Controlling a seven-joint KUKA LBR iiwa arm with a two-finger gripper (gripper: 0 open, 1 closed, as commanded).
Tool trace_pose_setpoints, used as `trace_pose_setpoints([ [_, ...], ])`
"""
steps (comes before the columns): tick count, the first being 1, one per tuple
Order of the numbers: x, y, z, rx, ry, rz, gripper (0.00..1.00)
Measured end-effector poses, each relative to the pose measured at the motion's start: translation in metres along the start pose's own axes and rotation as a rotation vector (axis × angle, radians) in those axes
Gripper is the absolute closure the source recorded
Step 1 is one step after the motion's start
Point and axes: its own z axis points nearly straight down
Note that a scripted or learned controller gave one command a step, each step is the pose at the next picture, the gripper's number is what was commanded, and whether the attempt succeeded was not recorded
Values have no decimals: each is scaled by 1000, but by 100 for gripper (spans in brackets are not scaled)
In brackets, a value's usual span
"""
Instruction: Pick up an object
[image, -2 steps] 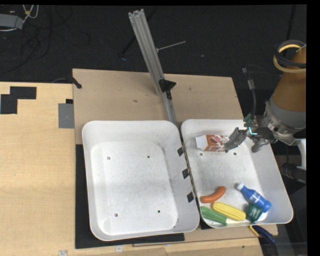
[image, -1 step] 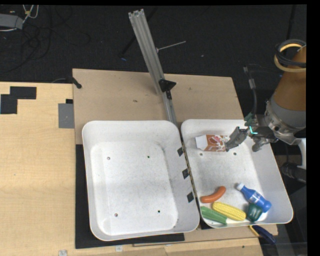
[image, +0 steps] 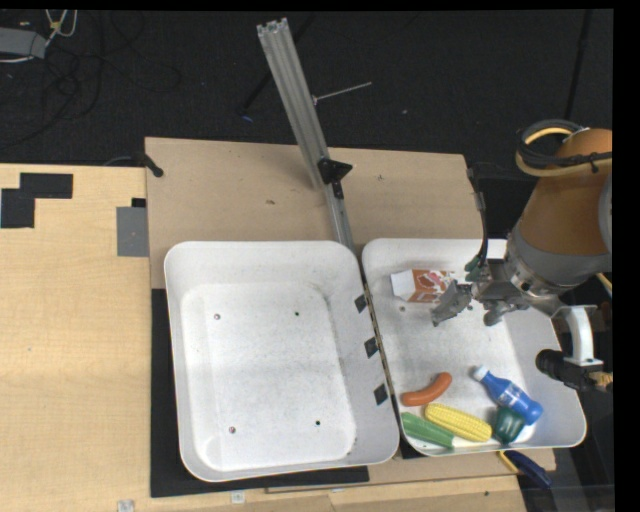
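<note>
Presently catalogued, camera view, right to left:

Arm (image: 560, 215): grey with orange band, entering from the right and bent down over the right bin (image: 560, 430).

Pincer (image: 470, 305): hangs low above the upper middle of the right bin's floor, its two dark fingers spread apart, one toward the left and one toward the right, with nothing visible between them.

Red-and-white packet (image: 425, 284): lies flat in the upper left part of the right bin, just beside the pincer's left finger, up and to its left; whether the two touch cannot be told.

Orange sausage-shaped toy (image: 427, 389): lower left of the right bin, well below the pincer.

Corn cob (image: 457, 423): yellow, near the bin's front rim, just beside a green item (image: 424, 431) on its left.

Blue bottle (image: 508, 394): white cap pointing up-left, lower right of the bin, below and right of the pincer, well apart from it.

Left bin (image: 200, 300): white, side by side with the right one on the counter (image: 70, 330).

Metal rail (image: 300, 115): slants up from between the two bins
</note>
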Motion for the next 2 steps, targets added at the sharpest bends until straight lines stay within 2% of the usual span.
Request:
trace_pose_setpoints([
  [1, -6, 3, 47, -2, 0, 0, 0],
  [2, -7, 1, 112, 0, 0, 1, 0],
])
